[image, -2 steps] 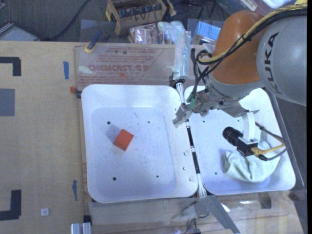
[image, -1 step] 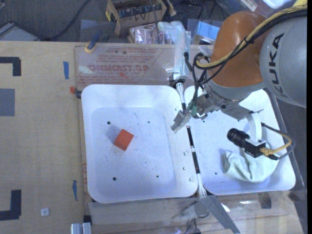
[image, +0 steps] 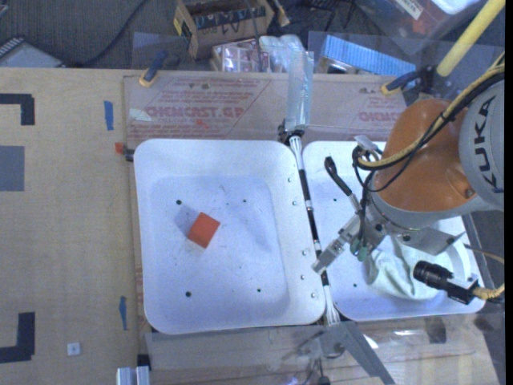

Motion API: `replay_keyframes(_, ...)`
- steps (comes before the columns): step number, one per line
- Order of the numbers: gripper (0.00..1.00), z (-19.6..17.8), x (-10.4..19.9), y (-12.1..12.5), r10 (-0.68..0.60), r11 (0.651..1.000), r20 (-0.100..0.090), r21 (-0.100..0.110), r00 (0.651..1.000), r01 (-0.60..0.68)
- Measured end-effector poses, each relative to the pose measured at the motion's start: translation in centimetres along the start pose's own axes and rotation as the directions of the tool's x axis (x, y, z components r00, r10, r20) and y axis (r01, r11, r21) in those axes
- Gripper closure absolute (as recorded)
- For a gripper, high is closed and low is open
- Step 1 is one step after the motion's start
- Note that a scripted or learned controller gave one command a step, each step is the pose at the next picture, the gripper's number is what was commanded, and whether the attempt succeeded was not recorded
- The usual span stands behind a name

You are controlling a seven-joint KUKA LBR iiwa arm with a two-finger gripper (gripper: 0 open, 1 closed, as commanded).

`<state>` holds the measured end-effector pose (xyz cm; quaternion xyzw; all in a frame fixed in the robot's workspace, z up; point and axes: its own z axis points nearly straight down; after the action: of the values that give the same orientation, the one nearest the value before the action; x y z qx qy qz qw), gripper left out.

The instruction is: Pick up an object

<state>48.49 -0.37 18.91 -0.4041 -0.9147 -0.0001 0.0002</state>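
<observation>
Cube [image: 203, 230] | orange, small, blocky | tilted | left bin [image: 160, 167]

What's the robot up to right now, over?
End effector low in right bin, over pale cloth. Orange block alone in left bin, untouched.

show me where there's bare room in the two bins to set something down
The left bin is mostly bare: open floor lies all round the orange block, widest between the block and the divider. The right bin is crowded: the arm hangs over it, with a pale cloth by its hand. A bare strip runs along the divider.
</observation>
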Motion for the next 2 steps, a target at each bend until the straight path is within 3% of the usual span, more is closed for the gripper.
replay_keyframes(1, 0.00, -3.4, 3.5, 2.6, 0.032, 0.999, 0.003, -0.004, 0.999, -0.032)
replay_keyframes(2, 0.00, 0.8, -8.9, -4.8, -0.248, 0.969, 0.005, -0.002, 0.969, 0.248)
